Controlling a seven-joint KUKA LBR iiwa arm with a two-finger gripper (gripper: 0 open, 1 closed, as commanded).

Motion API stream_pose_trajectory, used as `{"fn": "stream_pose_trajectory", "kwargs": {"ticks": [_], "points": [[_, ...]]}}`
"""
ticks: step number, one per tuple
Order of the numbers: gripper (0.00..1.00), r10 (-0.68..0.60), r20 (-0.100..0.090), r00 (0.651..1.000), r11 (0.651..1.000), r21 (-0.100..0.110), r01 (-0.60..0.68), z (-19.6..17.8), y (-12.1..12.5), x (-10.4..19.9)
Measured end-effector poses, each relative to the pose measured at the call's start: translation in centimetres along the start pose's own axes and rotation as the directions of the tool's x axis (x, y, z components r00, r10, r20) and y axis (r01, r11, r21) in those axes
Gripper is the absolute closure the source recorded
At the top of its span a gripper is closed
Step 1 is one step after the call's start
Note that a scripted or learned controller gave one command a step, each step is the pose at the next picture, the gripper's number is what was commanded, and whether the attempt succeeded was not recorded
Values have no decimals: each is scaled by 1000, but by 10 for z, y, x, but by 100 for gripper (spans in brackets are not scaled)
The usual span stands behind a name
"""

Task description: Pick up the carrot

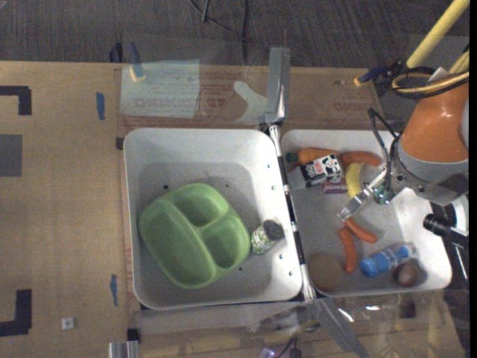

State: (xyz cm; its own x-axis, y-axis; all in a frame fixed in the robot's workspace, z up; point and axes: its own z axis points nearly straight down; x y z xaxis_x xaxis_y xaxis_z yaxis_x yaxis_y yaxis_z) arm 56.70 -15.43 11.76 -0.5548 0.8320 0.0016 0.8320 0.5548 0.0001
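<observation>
The carrot (314, 155), orange with a small green end, lies along the far wall of the right bin (428, 233), just behind a black-and-white carton (322, 170). My gripper (356, 204) hangs over the middle of that bin, to the right of the carrot and nearer the front, well apart from it. Its fingers (347, 212) stand open with nothing between them. Just below the gripper lie two short orange-red sausage-like pieces (359, 232) (348, 252).
Also in the right bin are a yellow banana (353, 179), a reddish sausage (362, 157), a blue bottle (386, 259), a brown round lump (324, 268) and a dark ball (406, 274). The left bin (149, 155) holds a green divided plate (194, 233) and a small can (264, 237).
</observation>
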Motion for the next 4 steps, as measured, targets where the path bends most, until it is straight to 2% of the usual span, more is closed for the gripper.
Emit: {"fn": "stream_pose_trajectory", "kwargs": {"ticks": [1, 2, 3, 4], "points": [[0, 343, 2, 939, 939, 0, -343, 32, 52, -42], [0, 688, 2, 725, 725, -1, -688, -46, 83, -55], [0, 584, 2, 812, 812, 3, -584, -36, 74, -62], [100, 581, 4, 814, 814, 2, -581, -46, 75, -61]]}}
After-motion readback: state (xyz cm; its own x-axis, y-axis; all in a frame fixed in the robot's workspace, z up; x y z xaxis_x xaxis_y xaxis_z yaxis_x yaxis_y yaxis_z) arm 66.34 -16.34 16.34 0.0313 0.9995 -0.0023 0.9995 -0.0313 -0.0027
